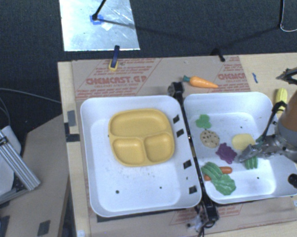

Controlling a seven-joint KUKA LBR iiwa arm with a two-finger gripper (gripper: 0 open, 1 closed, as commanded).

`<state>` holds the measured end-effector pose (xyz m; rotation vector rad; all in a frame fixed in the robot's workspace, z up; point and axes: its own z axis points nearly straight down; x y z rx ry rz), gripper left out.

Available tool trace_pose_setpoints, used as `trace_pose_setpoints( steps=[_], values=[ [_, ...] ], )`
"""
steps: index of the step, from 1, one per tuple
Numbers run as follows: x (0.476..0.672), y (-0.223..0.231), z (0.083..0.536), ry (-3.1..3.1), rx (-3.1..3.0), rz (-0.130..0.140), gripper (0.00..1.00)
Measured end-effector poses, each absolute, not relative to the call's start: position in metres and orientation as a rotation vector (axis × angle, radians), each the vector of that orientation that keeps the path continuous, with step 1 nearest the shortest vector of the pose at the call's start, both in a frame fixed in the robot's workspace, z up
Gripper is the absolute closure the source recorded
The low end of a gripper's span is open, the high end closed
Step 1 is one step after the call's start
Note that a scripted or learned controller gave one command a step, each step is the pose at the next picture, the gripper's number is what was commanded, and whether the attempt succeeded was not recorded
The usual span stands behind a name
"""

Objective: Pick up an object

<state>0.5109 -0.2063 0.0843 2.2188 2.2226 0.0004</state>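
I take the yellow divided tray (141, 137) in the left bin (98, 160) as my landmark. Everything the task concerns lies to its right, in the right bin (266, 183). Nearest the tray there are a green leafy piece (203, 121), a speckled cookie (209, 138) just below it, and a purple grape bunch (225, 152) further right. A pale yellow lemon-like piece (242, 141) sits beyond the grapes. Lower down, level with the tray's bottom edge, a small carrot (217, 171) rests against a green lettuce piece (220, 180). The gripper (250, 156) is low in the right bin, beside the lemon piece, with something green at its tips; from my feed I cannot tell whether it is clenched on that or loose. Another carrot (200, 81) lies on the bench above the bins.
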Motion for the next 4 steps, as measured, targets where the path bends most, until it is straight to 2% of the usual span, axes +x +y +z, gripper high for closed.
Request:
trace_pose_setpoints(
  steps=[2, 3, 4],
  values=[
    [0.503, -0.206, 0.084, 2.222, 2.22, 0.001, 0.0],
    [0.549, -0.206, 0.085, 2.224, 2.211, 0.005, 0.0],
    [0.584, -0.203, 0.086, 2.225, 2.211, 0.005, 0.0]
  ],
)
